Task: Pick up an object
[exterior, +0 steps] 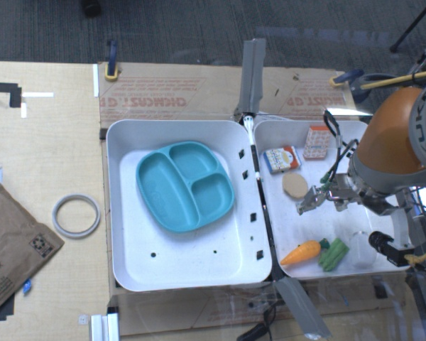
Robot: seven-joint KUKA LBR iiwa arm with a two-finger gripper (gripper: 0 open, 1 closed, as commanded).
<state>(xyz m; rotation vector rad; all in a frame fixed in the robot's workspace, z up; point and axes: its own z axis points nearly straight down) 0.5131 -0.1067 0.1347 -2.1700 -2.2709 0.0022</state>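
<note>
low, tool [311,203] hangs beside tan disc [295,185]

A single fixed camera looks down on my worktop [42,155] from above, at a slant rather than straight overhead. It stands far enough back to take in both white bins whole: the left bin [121,212] and the right bin [287,130] sit side by side across the middle. My arm [394,137] enters from the right edge (the dark floor [199,13] runs along the top).
</note>
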